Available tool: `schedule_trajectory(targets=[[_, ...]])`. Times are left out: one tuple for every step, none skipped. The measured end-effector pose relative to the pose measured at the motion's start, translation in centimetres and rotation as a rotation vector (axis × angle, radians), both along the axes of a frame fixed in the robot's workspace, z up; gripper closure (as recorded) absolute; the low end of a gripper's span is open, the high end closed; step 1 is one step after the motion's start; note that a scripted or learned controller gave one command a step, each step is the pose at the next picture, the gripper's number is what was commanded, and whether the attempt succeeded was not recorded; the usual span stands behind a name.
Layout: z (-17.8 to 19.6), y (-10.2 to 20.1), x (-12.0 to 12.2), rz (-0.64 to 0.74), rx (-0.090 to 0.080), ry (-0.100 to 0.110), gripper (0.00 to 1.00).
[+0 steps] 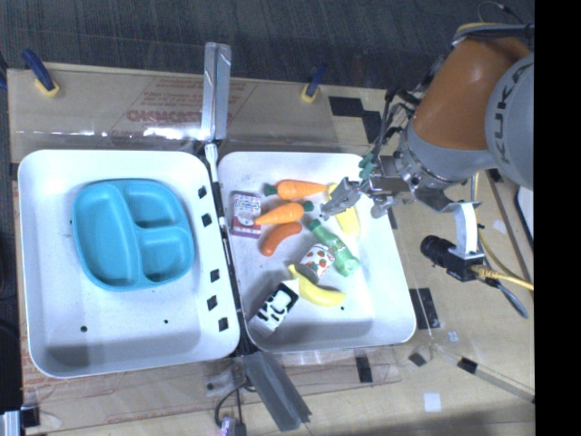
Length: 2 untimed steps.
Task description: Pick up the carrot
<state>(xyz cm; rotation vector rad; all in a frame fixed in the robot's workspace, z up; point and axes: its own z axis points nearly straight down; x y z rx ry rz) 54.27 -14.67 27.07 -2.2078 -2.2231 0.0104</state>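
Two white bins stand side by side: the left bin (pixel 54 271) holds a blue tray (pixel 134 232), the right bin (pixel 386 284) holds the small items. At the right bin's upper right part hangs the gripper (pixel 343 196), and I cannot tell how its jaws stand. Two carrots lie just left of it: the upper carrot (pixel 302 189), very near the gripper, and the lower carrot (pixel 280 213), beside a sausage (pixel 280 236). Below lie a banana (pixel 320 291) and a green bottle (pixel 332 246). Both carrots rest in the bin, so the lifting is, I judge, still to do.
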Motion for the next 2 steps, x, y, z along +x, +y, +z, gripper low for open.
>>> schedule_trajectory(targets=[[-3.9,2.3,0.8,-0.204,-0.002,0.003,0.0],[-18.1,3.1,5.8,-0.429,-0.004,0.0,0.0]])
